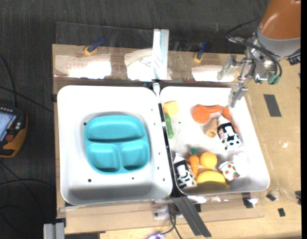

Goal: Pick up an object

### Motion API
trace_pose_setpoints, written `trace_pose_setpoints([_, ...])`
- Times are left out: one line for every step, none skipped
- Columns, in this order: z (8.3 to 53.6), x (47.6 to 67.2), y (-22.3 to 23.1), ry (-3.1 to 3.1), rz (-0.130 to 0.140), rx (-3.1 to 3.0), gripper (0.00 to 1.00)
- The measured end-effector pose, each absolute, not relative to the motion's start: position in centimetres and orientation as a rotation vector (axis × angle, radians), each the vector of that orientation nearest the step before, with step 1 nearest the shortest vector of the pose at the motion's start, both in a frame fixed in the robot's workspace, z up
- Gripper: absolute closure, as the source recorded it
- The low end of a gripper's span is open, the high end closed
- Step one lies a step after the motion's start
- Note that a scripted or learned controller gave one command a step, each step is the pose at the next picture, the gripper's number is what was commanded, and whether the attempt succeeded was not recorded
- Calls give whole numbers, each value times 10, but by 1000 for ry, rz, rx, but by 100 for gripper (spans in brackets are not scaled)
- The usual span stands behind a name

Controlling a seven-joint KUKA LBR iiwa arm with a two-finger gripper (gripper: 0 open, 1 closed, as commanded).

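My gripper (227, 88) hangs over the far right corner of the right bin (258, 148), open, with nothing between its fingers. Just below it in the bin lie an orange toy (202, 112), a cone (212, 130) and a cow-patterned bottle (228, 135). A yellow block (170, 107) and a green piece (169, 126) sit along the bin's left wall. At the near end are a small carrot (194, 159), a yellow round fruit (208, 158), a banana (212, 177), a black-and-white can (183, 174) and a strawberry-print cup (229, 171).
The left bin (69, 128) holds a teal divided tray (116, 143). A clear panel with clamps (153, 54) stands behind both bins. A handheld controller (6, 128) lies on the floor at far left.
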State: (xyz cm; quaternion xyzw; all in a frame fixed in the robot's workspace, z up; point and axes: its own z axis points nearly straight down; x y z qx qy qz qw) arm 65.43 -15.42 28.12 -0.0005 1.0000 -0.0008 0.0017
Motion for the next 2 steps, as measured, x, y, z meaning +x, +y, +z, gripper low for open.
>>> trace_pose_setpoints([98,617,-116,3135,-2,126,0])
trace_pose_setpoints([91,541,-124,3111,0,314,0])
